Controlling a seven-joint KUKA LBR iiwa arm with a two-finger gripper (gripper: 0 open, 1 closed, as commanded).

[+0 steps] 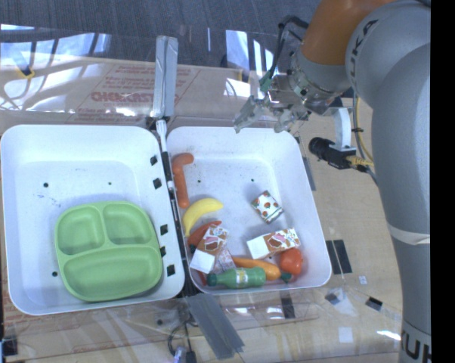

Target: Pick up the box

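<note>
End effector (264,118) over right bin's far rim, fingers spread, empty, box (266,206) well below it

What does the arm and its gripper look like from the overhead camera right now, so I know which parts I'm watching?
The arm is a thick, rounded grey casing with a broad orange band above the wrist. Below that sits a darker grey wrist ring, then the gripper, a pale metallic assembly with thin fingers. Black cables loop beside the wrist, and a small black fitting juts from the arm's side.
</note>
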